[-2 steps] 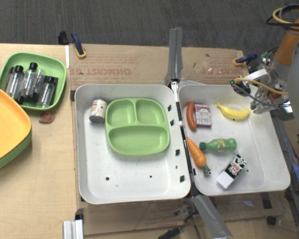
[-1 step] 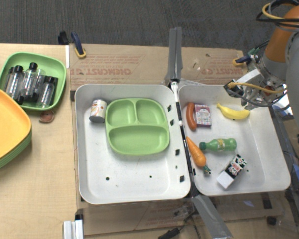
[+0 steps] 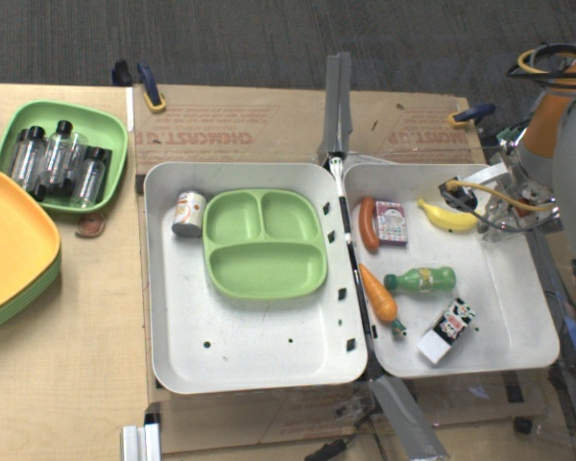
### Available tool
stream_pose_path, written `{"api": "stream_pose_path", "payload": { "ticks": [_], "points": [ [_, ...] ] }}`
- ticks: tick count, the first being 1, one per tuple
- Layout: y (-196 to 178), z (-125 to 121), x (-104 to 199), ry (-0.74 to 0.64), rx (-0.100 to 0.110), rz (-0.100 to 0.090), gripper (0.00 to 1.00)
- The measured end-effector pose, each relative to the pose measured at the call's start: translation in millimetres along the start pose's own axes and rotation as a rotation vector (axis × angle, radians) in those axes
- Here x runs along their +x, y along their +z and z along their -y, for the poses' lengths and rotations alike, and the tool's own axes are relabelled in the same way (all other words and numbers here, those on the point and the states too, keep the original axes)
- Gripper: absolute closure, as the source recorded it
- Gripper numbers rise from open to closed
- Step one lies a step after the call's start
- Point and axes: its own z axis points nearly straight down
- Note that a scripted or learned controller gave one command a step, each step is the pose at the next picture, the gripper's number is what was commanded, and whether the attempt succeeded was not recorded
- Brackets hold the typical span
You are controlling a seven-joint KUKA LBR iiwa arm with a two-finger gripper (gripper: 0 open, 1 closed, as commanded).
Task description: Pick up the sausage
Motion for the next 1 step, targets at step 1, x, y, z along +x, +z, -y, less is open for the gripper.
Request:
{"api": "stream_pose_path", "payload": {
  "ticks": [1],
  "points": [
    [-3.5,43.3,5.0,-0.032,-0.001,0.001,1.00]
  ]
}}
